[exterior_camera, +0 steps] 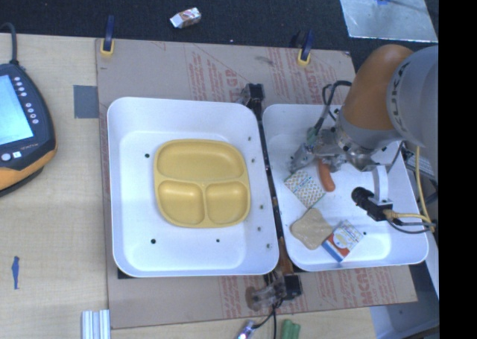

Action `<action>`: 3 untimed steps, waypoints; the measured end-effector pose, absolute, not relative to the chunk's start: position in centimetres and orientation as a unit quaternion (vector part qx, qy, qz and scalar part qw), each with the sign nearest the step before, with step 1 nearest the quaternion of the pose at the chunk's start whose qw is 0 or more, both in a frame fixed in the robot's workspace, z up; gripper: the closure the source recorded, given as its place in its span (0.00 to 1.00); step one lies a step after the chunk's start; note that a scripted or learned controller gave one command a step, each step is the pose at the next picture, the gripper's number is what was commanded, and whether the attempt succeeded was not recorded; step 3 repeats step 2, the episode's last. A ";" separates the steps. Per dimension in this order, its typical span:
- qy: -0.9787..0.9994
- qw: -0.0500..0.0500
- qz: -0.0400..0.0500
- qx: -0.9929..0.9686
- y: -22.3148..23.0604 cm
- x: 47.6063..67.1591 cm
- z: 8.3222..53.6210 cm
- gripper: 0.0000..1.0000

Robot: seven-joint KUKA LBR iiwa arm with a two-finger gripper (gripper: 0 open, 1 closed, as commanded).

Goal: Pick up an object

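Grey and orange, the arm [387,99] bends in from the right over the right bin [279,181], its gripper [317,155] low near that bin's middle; whether it is apart or together I cannot tell. The left bin [123,181] holds a yellow divided tray [201,181] at its centre. In the right bin lie a patterned packet [305,187], an orange piece [326,179], a tan block [311,228] and a small carton [343,240] toward the near edge.

Single fixed overhead camera, slanted down over both bins [119,181].
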State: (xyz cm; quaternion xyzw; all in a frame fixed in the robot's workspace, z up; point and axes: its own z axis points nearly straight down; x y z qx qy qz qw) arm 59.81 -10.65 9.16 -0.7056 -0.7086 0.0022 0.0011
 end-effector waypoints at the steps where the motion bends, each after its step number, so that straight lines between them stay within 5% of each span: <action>1: -0.710 0.001 0.003 -0.705 -10.7 59.8 10.2 1.00; 2: -0.709 0.001 0.001 -0.706 -3.2 61.1 19.2 1.00; 3: -0.709 0.001 0.001 -0.706 -3.2 61.1 19.2 1.00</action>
